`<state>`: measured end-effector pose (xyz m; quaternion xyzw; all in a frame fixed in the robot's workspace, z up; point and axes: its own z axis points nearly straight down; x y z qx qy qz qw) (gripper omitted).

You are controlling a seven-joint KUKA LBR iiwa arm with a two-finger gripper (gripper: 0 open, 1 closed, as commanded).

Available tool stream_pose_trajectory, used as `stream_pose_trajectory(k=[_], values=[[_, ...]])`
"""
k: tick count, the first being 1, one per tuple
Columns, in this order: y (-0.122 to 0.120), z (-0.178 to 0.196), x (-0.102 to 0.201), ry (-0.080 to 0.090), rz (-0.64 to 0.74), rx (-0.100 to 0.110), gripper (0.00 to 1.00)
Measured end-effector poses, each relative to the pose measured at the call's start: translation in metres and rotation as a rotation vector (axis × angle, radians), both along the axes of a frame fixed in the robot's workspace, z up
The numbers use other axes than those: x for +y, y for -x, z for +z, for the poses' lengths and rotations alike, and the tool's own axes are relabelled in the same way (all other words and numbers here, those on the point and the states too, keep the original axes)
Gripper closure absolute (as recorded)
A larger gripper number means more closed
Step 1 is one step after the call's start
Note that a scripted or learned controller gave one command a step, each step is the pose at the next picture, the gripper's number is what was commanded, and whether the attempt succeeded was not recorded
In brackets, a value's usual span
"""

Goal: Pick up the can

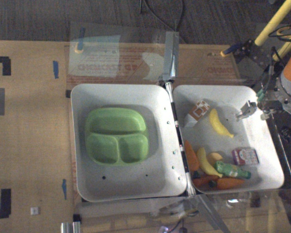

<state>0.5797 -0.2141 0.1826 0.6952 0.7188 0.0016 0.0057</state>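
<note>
Crowded along the right bin's [276,176] front edge lie carrots [226,182], a green bottle [232,169] and a banana [206,162], with the small red-and-white can [245,156] just behind them near the right wall. Open floor remains at the bin's back right, where the gripper [247,109] hangs; whether its claw is apart or together, I cannot tell. Left bin [87,98] carries a green divided plate [117,136].
</note>
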Motion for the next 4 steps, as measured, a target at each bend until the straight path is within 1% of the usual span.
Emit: stream_pose_trajectory(k=[1, 2, 3, 4], values=[[-0.026, -0.086, -0.003, -0.008, 0.125, 0.005, 0.0], [0.035, -0.093, -0.001, -0.014, 0.04, 0.002, 0.0], [0.092, -0.093, 0.001, -0.02, -0.162, 0.0, 0.0], [0.064, -0.066, 0.053, -0.003, 0.151, 0.008, 0.0]])
